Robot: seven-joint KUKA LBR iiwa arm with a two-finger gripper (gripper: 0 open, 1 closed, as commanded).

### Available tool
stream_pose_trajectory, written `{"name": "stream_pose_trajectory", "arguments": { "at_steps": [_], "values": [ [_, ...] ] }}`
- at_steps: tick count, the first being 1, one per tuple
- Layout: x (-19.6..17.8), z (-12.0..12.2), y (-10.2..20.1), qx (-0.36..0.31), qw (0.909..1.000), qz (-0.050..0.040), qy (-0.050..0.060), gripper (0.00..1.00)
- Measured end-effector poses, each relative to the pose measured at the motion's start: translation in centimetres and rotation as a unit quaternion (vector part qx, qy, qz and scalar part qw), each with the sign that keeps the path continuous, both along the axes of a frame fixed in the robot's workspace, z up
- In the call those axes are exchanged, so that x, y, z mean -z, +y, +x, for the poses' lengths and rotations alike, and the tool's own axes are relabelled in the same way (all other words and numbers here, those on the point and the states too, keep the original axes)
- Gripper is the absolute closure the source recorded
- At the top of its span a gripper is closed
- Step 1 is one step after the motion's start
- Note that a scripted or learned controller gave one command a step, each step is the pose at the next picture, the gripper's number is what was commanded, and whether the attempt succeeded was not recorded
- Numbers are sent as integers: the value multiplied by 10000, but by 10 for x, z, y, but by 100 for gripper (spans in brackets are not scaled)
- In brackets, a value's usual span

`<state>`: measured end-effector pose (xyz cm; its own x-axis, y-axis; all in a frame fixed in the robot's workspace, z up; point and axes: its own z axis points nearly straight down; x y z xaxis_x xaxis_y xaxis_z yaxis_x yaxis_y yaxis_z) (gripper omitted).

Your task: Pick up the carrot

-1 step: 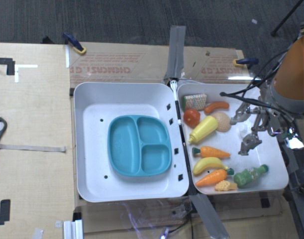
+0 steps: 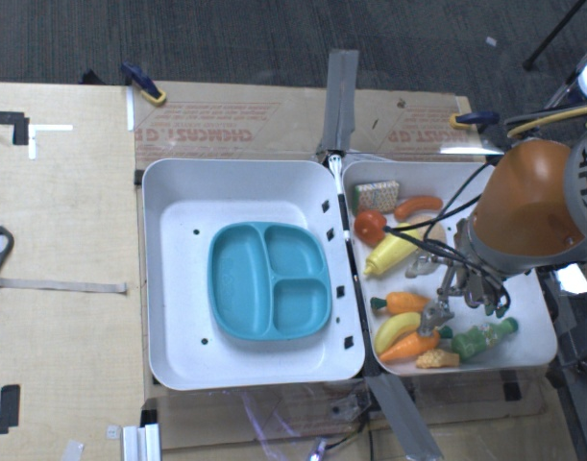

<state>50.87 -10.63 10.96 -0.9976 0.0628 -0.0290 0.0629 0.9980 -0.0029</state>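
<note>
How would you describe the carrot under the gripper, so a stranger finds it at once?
Look in the right bin, at its near edge. Just below the gripper lies the carrot, an orange cone, between a yellow banana and a small corn cob.

carrot point(image 2: 406, 347): orange, tapered, lying flat
location: sitting in the right bin, near its front wall

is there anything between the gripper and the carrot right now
Nothing visible stands between them. The gripper is low in the right bin, right above the carrot near the bin's front edge. A banana lies against the carrot's left side and a green bottle lies to its right, crowding it.
</note>
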Motion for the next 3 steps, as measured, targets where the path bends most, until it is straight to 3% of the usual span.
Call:
{"name": "stream_pose_trajectory", "arguments": {
  "at_steps": [1, 2, 3],
  "values": [
    [7, -17, 5, 1497, 9887, 35, -92, 0],
    [8, -19, 10, 1591, 9872, 36, -68, 0],
    [-2, -19, 9, 1584, 9874, 26, -52, 100]
  ]
}}
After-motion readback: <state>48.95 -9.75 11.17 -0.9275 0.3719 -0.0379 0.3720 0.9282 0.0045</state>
